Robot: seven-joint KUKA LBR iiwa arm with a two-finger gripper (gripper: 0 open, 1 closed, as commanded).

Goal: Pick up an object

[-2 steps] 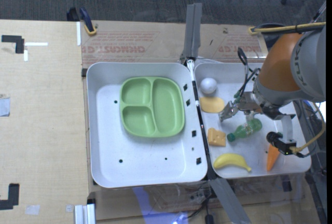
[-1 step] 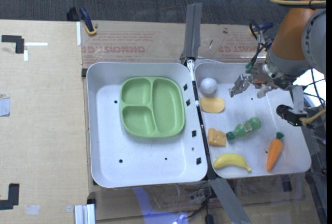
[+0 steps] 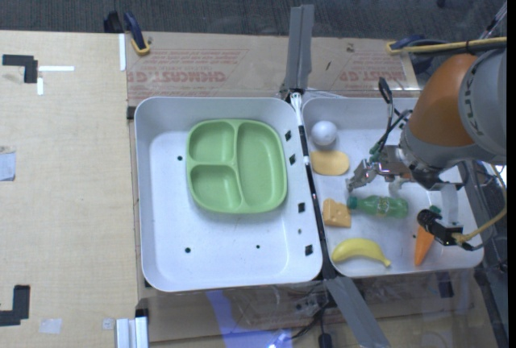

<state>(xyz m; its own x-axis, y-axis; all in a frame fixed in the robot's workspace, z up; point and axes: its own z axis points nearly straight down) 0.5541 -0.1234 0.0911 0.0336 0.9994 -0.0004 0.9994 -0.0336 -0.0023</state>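
Note:
My gripper hangs low in the right bin, at the end of the grey arm with the orange band. It is open, its two metal fingers spread apart with nothing between them. Just below it a clear green bottle lies on its side on the bin floor, and whether the fingertips touch it is unclear. Around it lie a yellow banana, an orange carrot, an orange cheese wedge, a flat yellow round piece and a white ball.
The left bin holds a green divided plate. A grey divider bar runs between the bins. Cables hang by the right bin's right wall. Bare wooden bench extends to the left.

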